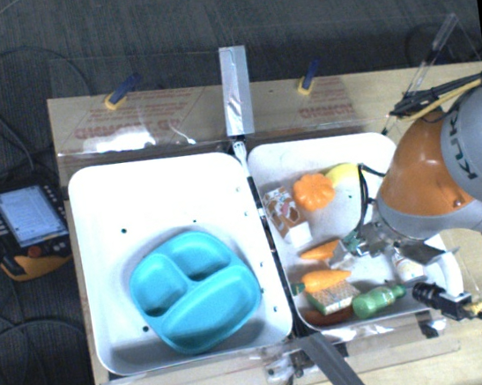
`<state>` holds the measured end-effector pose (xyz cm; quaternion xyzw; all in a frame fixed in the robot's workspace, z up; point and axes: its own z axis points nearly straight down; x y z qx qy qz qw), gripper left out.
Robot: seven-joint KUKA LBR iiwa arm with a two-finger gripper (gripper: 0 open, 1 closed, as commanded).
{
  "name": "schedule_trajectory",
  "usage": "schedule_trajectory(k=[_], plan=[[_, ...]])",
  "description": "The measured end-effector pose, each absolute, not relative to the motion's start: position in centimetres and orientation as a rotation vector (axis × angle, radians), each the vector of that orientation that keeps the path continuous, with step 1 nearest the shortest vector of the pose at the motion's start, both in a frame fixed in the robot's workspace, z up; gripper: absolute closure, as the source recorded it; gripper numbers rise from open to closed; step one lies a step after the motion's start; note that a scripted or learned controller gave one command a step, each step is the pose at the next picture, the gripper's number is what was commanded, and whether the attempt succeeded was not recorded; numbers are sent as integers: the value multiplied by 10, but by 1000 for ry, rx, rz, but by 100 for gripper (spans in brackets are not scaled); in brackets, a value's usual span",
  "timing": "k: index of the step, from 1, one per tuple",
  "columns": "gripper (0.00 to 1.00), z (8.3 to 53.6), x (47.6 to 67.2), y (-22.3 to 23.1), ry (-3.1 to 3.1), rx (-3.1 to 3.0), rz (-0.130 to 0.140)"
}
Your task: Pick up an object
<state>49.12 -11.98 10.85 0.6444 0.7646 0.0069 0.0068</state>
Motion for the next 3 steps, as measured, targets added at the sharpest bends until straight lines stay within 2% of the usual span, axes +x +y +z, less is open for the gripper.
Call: schedule_trajectory(k=[1, 2, 3], plan=[[0, 108, 491, -120, 2393, 2017, 20], [0, 163, 539, -154, 2550, 1837, -2], [0, 139, 492, -106, 2708, 1600, -1]])
